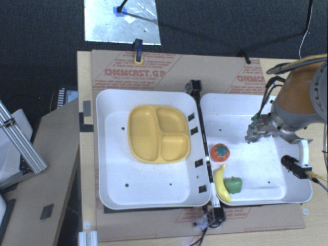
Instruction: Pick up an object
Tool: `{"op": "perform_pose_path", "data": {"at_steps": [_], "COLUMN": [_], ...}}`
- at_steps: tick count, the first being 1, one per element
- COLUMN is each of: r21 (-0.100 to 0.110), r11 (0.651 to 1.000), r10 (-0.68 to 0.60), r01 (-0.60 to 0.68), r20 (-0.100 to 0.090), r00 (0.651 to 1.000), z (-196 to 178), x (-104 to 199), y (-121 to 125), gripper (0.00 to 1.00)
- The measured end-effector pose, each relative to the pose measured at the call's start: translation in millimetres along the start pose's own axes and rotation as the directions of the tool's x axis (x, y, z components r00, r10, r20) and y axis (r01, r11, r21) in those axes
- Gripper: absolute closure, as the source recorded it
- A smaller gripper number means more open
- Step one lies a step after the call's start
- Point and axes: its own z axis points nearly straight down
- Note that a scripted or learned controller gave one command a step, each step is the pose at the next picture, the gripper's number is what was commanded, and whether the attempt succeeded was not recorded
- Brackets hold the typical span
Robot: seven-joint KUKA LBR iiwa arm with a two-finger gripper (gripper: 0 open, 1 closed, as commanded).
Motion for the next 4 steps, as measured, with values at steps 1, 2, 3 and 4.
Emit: {"op": "perform_pose_path", "data": {"at_steps": [1, 2, 3, 4], "r21": [-0.004, -0.002, 0.001, 0.002], "r11": [1.000, 1.000, 1.000, 1.000], "r10": [-0.001, -0.003, -0.008, -0.010], "r01": [0.001, 0.003, 0.008, 0.010], "r20": [0.001, 0.000, -0.003, -0.004], "r00": [1.000, 1.000, 1.000, 1.000], "z": [-63.4, -97.3, -88.4, -83.4], "x": [-5.8, -6.2, 43.6, 103.4], "y": [0.6, 2.2, 13.4, 19.4], "gripper": [1.00, 1.00, 1.00, 1.00]}}
